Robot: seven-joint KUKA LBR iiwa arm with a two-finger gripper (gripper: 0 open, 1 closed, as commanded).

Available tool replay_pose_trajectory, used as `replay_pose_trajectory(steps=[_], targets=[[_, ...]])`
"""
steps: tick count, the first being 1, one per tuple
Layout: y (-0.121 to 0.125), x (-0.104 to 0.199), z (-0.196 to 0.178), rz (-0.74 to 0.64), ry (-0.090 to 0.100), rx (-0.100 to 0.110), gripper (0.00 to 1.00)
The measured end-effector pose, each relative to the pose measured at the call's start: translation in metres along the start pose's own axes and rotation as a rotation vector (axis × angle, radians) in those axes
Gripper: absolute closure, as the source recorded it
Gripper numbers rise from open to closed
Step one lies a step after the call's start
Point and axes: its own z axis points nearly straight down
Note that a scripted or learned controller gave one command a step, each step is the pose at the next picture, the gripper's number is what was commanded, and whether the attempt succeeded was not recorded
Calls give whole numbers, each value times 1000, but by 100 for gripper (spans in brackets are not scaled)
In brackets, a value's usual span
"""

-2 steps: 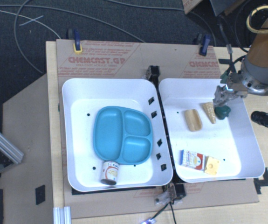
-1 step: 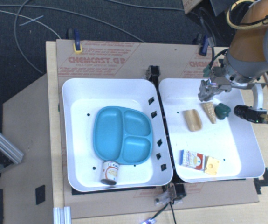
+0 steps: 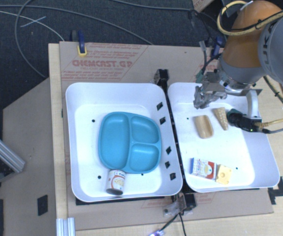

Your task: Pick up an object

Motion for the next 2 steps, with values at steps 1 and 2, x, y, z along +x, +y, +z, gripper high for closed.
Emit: replay_pose_trajectory(steps=[1,2], targets=[[11,48,-9,0,-1,-5,100],[13,113,-11,-2,0,-4,100]])
